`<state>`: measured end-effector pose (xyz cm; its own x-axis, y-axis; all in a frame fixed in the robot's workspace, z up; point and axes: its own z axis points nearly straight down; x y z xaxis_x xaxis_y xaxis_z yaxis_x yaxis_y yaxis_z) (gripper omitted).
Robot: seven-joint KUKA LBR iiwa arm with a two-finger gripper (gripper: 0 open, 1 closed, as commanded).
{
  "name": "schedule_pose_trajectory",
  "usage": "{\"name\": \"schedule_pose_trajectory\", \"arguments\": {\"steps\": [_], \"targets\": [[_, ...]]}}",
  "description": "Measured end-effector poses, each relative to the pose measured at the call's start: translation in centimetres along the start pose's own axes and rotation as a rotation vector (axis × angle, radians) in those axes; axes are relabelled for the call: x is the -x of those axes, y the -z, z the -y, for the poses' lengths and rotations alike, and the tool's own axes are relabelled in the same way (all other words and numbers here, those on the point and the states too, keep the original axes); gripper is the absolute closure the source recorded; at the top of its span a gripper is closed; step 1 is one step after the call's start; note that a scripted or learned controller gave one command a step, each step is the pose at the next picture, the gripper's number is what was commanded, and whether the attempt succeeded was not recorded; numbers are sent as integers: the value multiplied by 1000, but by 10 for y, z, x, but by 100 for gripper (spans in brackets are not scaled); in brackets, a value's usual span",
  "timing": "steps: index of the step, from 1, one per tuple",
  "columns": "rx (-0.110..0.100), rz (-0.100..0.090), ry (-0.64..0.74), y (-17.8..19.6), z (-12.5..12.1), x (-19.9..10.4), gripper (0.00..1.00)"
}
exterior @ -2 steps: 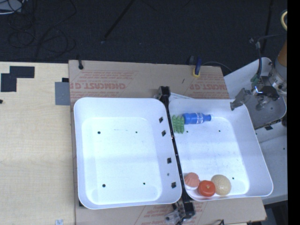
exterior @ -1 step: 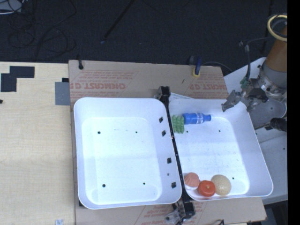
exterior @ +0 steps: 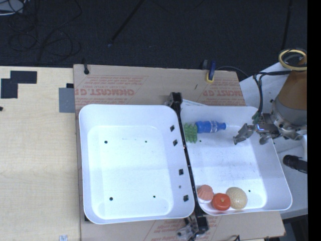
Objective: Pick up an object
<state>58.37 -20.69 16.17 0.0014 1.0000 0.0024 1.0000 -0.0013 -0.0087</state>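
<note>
Bottle [exterior: 210, 127] lies just left of the end effector [exterior: 252, 135].

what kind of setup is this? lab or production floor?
Most likely a robotics lab grasping bench. Two shallow white bins sit on taped-down cardboard, the arm's gripper hangs over the right bin, and small test items lie there: a blue bottle and a red ball. Loose cables run behind.

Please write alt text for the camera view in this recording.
The gripper hovers open over the right bin's far right side, holding nothing. That bin contains a blue bottle beside a green object at the back, and a pink piece, red tomato and beige ball in front.
</note>
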Motion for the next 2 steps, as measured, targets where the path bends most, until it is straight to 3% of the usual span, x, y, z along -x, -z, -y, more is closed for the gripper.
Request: {"name": "schedule_pose_trajectory", "arguments": {"steps": [1,2], "targets": [[5,1,0,14,-2,1,100],[14,0,10,79,-21,-84,100]]}}
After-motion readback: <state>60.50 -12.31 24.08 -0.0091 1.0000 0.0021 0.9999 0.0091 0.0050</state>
